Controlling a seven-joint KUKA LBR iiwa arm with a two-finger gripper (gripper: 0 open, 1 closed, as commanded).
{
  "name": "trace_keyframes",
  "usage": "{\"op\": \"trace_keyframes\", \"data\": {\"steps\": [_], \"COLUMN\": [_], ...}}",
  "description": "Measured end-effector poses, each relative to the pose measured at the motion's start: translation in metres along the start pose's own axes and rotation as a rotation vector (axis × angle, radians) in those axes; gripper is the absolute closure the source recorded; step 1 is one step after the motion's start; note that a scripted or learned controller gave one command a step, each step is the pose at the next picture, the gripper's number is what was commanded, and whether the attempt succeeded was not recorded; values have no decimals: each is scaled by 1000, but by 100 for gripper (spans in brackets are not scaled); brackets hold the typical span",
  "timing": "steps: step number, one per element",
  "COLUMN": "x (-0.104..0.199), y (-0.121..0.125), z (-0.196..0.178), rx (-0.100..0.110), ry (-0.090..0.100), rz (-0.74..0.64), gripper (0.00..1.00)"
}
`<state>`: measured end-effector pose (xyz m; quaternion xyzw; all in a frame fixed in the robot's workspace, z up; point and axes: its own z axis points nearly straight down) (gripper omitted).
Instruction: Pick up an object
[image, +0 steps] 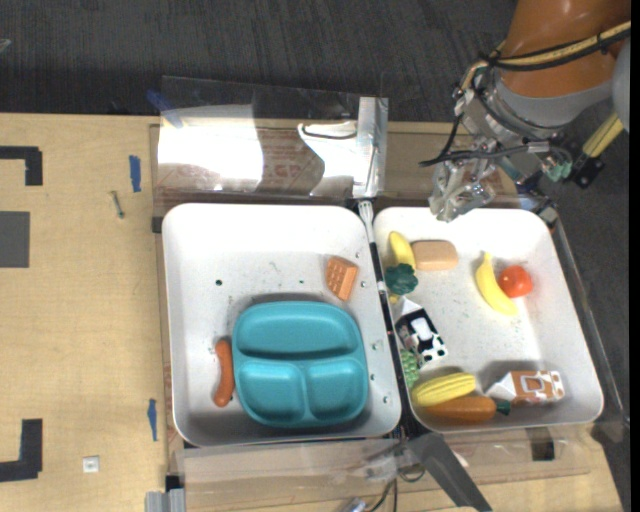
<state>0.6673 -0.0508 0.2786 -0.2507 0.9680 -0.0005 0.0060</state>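
The jaws of the metal two-finger gripper (460, 195) hang over the back rim of the right white bin (572, 300); I cannot tell how far apart they stand, and nothing shows between them. Nearest below lies a tan bread-shaped block (434, 255), just beside a small yellow banana (400, 248). Further right, a red tomato (516, 281) touches a second banana (491, 285). The left white bin (190, 300) holds a teal 3-compartment tray (300, 362) (an orange sausage (223, 372) lies alongside).
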Motion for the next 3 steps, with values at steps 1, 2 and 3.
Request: {"op": "trace_keyframes", "data": {"steps": [1, 2, 3], "x": [-6, 76, 62], "y": [8, -9, -94], "z": [-2, 13, -10], "rx": [-1, -3, 0], "ry": [0, 7, 2], "rz": [-98, -240, -366], "gripper": [100, 100, 100]}}
